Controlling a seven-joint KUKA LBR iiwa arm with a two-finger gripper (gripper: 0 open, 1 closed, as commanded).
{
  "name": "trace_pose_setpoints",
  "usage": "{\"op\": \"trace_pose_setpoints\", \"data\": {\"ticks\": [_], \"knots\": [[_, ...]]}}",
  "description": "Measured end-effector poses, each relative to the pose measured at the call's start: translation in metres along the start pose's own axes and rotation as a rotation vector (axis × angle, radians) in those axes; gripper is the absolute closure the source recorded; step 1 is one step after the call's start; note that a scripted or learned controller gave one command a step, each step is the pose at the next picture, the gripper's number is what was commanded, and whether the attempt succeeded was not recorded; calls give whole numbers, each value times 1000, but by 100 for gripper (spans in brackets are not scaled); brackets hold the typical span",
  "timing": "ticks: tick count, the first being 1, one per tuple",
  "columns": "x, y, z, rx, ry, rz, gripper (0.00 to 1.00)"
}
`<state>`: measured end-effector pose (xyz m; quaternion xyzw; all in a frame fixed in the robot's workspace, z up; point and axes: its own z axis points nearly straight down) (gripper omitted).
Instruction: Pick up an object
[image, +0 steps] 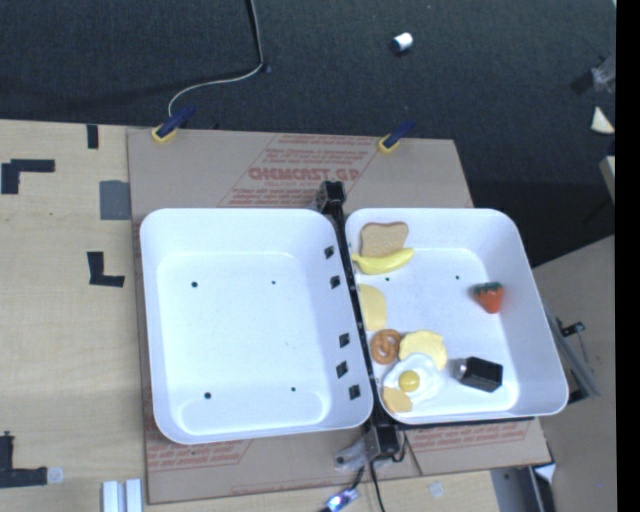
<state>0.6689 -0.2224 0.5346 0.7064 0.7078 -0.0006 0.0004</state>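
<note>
On the cardboard-topped bench, the right white bin (520, 300) is crowding toy foods — yellow plastic banana (383, 262), fried egg (411, 381) — risking a slipped grasp; gripper state: cannot tell.

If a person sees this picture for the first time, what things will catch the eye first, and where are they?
The eye goes first to the small colourful toy foods gathered in the right shallow white bin, mostly along its left wall: a brown bread slice, a yellow banana and a fried egg. A red strawberry sits alone near the right side, and a small black block lies near the front.
</note>
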Motion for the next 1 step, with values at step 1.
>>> {"op": "trace_pose_setpoints", "data": {"ticks": [1], "knots": [[0,0,0,0,0,0,100]]}}
